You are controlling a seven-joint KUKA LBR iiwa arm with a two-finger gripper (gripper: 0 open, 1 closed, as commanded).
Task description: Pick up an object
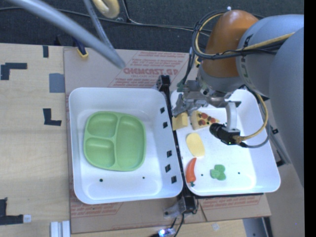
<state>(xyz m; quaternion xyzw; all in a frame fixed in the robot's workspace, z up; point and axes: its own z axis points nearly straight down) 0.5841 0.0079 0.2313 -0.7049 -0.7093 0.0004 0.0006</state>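
Two white bins (118, 95), perhaps five foods.

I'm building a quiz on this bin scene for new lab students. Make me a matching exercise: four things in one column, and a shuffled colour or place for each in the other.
Things:
1. divided plate
2. oval toy
3. carrot-shaped toy
4. leafy toy

Descriptions:
A. orange, lying by the divider between the bins
B. pale yellow, right bin
C. light green, left bin
D. dark green, near the right bin's front

Pairs: 1-C, 2-B, 3-A, 4-D
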